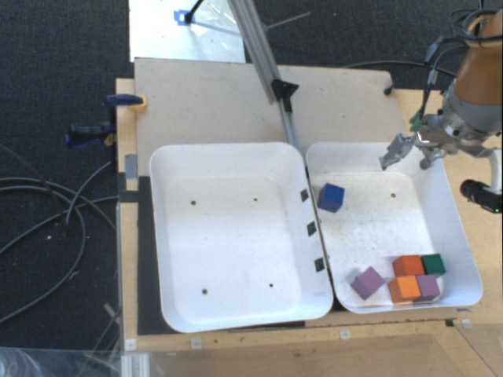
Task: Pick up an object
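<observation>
Blue cube point(331, 197) sits alone, tilted, near the right bin's point(456, 210) left wall.

Grey KUKA arm point(471, 120) with orange band point(481, 73) above the wrist, black cables point(440, 53) looping beside it, metallic two-finger gripper point(410, 154) with silver-grey fingers point(391, 157), small black fitting at wrist

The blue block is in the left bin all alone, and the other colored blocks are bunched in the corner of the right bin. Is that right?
Not quite. The blue block is in the right bin, by its left wall, not in the left bin. The rest holds: it sits alone, and the other colored blocks are bunched in the right bin's near corner. The camera view shows this.
</observation>
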